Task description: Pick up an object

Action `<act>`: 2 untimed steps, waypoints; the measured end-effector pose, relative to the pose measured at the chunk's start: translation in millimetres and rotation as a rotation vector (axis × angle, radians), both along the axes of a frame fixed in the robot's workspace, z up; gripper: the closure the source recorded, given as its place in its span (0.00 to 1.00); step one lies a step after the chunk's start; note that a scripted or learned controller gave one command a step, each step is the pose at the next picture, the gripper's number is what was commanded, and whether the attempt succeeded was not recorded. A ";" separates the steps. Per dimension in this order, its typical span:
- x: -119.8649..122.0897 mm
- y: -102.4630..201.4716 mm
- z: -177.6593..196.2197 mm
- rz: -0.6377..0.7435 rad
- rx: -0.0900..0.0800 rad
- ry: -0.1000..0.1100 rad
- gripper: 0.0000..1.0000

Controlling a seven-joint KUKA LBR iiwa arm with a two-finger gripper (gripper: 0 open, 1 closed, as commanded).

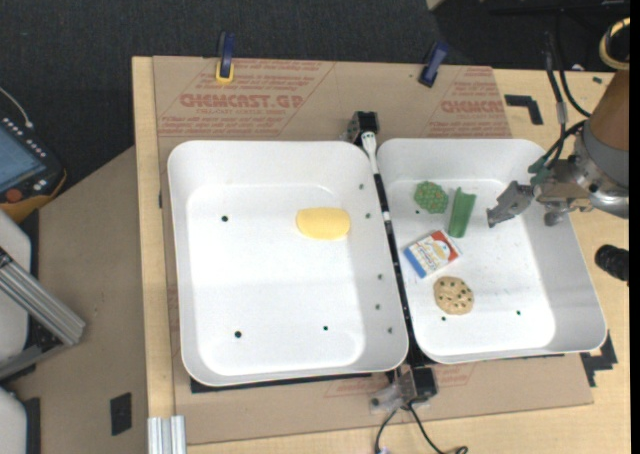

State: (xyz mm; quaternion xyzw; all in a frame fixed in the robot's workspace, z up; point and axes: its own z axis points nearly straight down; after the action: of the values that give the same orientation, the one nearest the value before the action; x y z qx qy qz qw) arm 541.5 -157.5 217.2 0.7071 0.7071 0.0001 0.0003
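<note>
Camera view: two white bins side by side on the desk. Left bin (200, 272) holds one item, a yellow oval lump (322, 224), near its middle toward the far edge. Right bin (560, 287) holds four items grouped toward its left edge: a green knobbly ball (431, 196) at the far side, a green flat bar (462, 212) just beside it, standing at a slight slant, a small red-white-blue packet (432, 253) nearer, and a round brown cookie (453, 295) nearest the front edge.

Gripper (503, 208) hangs over the right bin's far-right part, near the green bar but apart from it. Nothing sits between its fingers. Whether they are spread or closed, I cannot tell; the view blurs them into one dark shape.

Handling, judged by looks:
- Green bar: closest candidate. Seems stiff, light, narrow. Best taken across its short width, mid-length.
- Green ball: probably light; bumpy surface should give grip. Take across the middle.
- Packet: flat, thin, possibly slick wrapping. Hard to get under; pinch along the short sides.
- Cookie: flat, low disc, likely toy plastic. Edge pinch only; may slide.
- Yellow lump: smooth, rounded, could slip out.
</note>
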 end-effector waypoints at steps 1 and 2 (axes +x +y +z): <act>105.3 -1.4 140.5 0.005 -0.007 -0.022 0.00; 101.2 -1.9 142.4 0.002 -0.004 -0.006 1.00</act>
State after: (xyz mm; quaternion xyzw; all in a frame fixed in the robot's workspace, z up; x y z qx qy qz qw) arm 642.6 -159.5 359.6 0.7063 0.7079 0.0007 0.0036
